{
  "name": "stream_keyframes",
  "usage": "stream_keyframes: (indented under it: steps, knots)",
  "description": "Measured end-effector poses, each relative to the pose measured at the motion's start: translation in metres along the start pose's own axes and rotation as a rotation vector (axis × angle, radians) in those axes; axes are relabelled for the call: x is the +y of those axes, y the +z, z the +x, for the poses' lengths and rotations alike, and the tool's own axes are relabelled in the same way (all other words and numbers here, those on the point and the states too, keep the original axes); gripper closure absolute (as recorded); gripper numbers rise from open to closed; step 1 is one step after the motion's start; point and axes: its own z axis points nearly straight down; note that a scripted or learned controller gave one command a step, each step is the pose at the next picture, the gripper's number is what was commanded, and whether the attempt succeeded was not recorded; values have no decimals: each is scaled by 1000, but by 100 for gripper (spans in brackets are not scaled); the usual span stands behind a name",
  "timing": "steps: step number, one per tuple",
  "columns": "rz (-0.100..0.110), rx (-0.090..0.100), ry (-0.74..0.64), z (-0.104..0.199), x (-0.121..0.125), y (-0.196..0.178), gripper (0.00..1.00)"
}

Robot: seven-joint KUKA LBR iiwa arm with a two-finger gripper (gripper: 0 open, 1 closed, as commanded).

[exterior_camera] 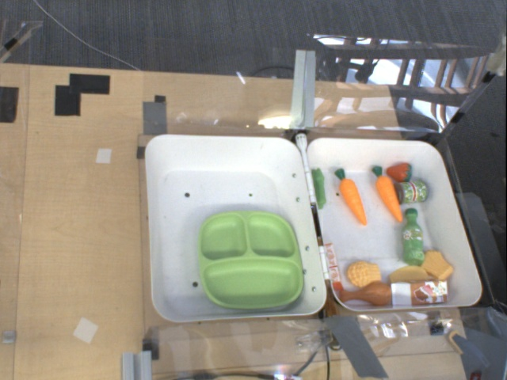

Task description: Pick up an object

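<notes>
The right white bin (444, 165) holds several toy foods. A slim green pod (318, 187) lies by its left wall. Two orange carrots (352, 199) (388, 196) lie side by side in the upper middle. A red strawberry (398, 170) and a green can (413, 191) sit beside the right carrot. Below them a green bottle (411, 237) lies lengthwise. Along the near wall are a yellow round piece (364, 273), a brown drumstick (374, 294), a white and red carton (428, 292) and a tan cracker (437, 265).
The left white bin (174, 172) holds a green divided plate (250, 258) in its near half. A metal post (303, 85) stands behind the seam between the bins. Wooden bench top (71, 236) stretches to the left.
</notes>
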Motion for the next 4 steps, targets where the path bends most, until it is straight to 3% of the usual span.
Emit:
stream_keyframes:
  steps: [2, 4]
  knots:
    - [-1, -1, -78, -1, 4, 0, 100]
    - [-2, 1, -22, -1, 3, 35, 100]
